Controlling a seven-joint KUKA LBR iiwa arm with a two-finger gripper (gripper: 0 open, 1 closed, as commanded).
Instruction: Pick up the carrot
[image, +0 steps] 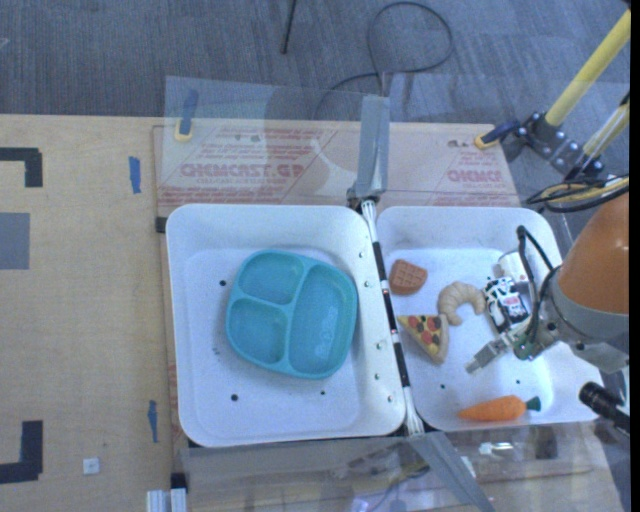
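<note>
The orange carrot (493, 408) with a green stub lies on its side near the front edge of the right bin (560, 222). My gripper (494, 354) hangs over that bin's middle right, above and slightly behind the carrot, apart from it. The grey arm with its orange band (598, 262) comes in from the right and covers the bin's right side.
In the right bin, a pizza slice (424, 335), a croissant (460, 299) and a brown waffle-like piece (407, 275) lie left of the gripper. A black-and-white object (507, 299) sits just behind it. The left bin (200, 240) holds a teal divided plate (290, 312).
</note>
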